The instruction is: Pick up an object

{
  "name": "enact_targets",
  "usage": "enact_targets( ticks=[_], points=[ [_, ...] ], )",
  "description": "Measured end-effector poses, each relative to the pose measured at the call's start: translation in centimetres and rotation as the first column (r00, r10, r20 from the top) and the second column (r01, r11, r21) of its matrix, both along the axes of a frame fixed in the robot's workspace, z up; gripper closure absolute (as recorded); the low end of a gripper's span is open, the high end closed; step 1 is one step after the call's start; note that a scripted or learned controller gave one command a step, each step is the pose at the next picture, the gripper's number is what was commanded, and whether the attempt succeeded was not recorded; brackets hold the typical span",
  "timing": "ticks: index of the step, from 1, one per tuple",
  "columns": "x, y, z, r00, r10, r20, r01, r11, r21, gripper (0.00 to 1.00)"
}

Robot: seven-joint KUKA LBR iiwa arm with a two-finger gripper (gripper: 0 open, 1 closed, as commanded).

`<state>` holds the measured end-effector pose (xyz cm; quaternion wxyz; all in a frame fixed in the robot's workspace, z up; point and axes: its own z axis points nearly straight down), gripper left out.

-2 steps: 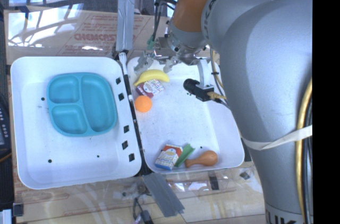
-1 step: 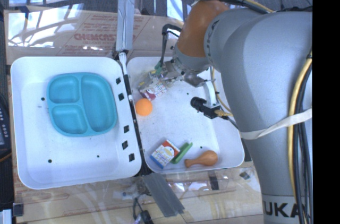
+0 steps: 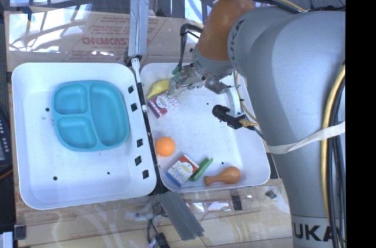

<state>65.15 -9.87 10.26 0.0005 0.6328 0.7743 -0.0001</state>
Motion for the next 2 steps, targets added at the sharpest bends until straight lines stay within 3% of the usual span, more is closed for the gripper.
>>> enact_targets(
  ticks=[1, 2],
  points=[
    [-0.1, 0.0, -0.1, 1.0, 0.001, -0.003, -0.001, 1.0, 0.001, 0.0],
    [-3.6, 0.0, -0.6, 0.981, 0.196, 0.01, -0.196, 0.981, -0.001, 0.0]
  ],
)
